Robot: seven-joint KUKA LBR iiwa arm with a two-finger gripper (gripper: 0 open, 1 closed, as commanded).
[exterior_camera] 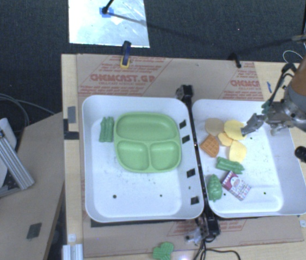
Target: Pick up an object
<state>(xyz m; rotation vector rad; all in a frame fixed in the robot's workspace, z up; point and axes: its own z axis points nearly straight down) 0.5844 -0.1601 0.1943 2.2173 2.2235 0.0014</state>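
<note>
The right bin [283, 199] holds several toy foods in its left half. There is a tan round piece [214, 125], a yellow round piece [233, 129], and a second yellow piece [238, 151]. With them lie an orange waffle square [210, 145], a green pod [229, 164], a knobbly green piece [214, 188] and a red and white packet [236, 185]. My gripper [252, 125] hangs low over the right bin, its tip just right of the yellow round piece. Nothing is visibly held in it.
The left bin [96, 194] holds a green divided plate [146, 142] and a green bundle [106, 129] by its left wall. Black clips line the rim between the bins [191, 150]. A small green toy [163, 250] lies outside the bins on the bench front.
</note>
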